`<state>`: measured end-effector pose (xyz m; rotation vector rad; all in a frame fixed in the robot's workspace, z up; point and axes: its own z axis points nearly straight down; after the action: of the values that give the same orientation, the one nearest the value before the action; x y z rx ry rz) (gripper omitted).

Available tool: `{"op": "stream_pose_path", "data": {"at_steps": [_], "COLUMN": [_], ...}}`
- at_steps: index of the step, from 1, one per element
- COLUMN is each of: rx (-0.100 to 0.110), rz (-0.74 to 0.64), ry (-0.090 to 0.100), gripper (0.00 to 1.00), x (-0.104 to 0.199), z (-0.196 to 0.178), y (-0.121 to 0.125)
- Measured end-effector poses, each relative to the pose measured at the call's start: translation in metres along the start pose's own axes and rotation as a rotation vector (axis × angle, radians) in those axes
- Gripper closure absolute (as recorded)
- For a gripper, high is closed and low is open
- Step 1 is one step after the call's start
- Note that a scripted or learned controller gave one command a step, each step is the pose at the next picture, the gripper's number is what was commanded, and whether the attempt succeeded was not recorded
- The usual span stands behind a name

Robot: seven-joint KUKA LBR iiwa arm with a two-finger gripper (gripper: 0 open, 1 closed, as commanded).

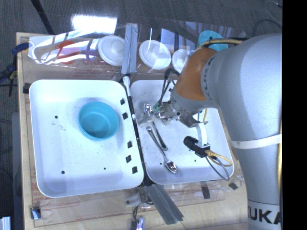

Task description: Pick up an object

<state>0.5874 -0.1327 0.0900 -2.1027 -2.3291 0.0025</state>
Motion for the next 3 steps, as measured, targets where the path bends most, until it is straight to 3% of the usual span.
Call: {"op": "stream_pose_path", "data": {"at_steps": [1,2,3], "rx": [-0.006,0.001,0.001], "rz": [0.013,-0.014,-0.151], "ry": [-0.012,-0.003,-0.001], "gripper": [0.00,0.00,0.00], "x": [0.007,0.009,0.005], "z": [-0.004,-0.004,0.000], "y": [0.071,-0.002,-0.032]}}
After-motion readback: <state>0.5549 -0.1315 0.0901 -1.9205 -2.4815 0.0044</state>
